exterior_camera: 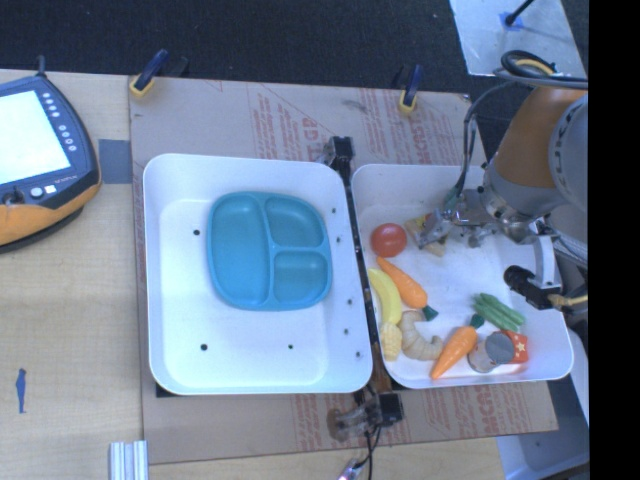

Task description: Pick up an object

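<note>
Faintly, red lettering on the cardboard sheet (300, 118) stays unreadable.

Divided tray (268, 249) in left bin (170, 268), toy food (400, 283) in right bin (400, 183)

The right bin (560, 363) holds a group of toy foods. A red tomato (389, 239) lies near its left wall, toward the far side. Just in front of it, an orange carrot (403, 282) lies slantwise, with a yellow banana (386, 296) beside it along the left wall. A second carrot (455, 351) rests near the front edge, tip toward the front. Green beans (499, 311) lie toward the right front corner, beside a grey and red piece (500, 349).
</note>
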`<action>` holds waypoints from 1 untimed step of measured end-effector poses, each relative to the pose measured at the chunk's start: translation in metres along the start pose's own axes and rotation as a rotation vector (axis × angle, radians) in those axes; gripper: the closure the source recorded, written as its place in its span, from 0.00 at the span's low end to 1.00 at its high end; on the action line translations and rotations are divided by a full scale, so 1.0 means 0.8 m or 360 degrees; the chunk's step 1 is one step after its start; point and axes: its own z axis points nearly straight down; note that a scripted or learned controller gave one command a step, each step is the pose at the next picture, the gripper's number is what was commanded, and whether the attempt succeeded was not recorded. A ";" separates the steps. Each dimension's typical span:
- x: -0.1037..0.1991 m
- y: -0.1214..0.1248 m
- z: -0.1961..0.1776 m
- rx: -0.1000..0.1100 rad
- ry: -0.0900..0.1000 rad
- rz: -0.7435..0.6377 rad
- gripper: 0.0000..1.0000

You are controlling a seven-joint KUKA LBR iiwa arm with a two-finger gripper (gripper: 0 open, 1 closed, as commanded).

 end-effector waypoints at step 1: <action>-0.031 0.052 0.003 0.0019 0.0004 0.0000 0.00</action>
